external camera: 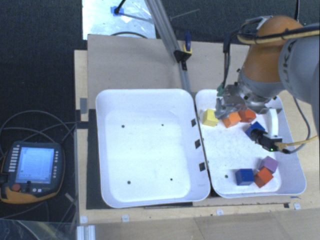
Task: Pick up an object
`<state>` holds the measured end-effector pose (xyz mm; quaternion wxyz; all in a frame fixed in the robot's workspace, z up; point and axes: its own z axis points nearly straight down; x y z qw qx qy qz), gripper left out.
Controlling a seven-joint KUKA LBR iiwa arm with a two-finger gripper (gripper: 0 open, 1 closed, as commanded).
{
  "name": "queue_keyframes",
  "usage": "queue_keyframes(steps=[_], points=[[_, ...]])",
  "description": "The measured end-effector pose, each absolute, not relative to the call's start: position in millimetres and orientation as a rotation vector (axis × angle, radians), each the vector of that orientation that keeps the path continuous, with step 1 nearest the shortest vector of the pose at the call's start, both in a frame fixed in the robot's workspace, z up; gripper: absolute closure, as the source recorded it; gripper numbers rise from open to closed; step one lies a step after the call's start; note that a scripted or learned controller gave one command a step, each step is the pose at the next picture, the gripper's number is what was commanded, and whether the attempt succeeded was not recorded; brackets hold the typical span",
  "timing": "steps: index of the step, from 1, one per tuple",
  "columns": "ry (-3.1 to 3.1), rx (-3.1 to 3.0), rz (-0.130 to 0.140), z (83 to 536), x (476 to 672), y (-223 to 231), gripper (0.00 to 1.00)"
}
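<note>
On the bench, two shallow white bins stand side by side. Inside the right bin (295, 184), near its far edge, the gripper (228, 105) of the grey arm (300, 69) is low over a small group of blocks. The orange band (267, 44) above the wrist is large in the view and hides much of the wrist below it. I cannot tell if the claw is open or closed, because its tips are dark and mix with the blocks under them, and no block is clearly between them.

Just beside the gripper lies an orange block (230, 119), which seems to touch it or to be directly under it. A yellow block (210, 117) lies to the left of it, close to the wall between the bins. A red-orange block (246, 115) is on the other side, touching or almost touching the orange one. A blue block (255, 129) lies a little nearer to the camera, beside a dark cable part with a small green light (270, 145).

Near the front of the same bin three more blocks are together: a dark blue block (244, 176), a second orange block (263, 177) just beside it, and a purple block (269, 163) touching that one from behind.

The left bin (107, 104) shows its white floor with some small dark dots. Far at the left, on the dark floor, lies a control pendant (32, 171) with a lit screen.
</note>
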<state>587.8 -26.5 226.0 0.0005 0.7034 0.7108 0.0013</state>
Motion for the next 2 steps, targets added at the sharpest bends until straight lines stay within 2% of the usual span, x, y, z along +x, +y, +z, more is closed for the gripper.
queue_keyframes(steps=[2], points=[[2.233,2.21,0.005,219.9,615.1,65.8,1.0]])
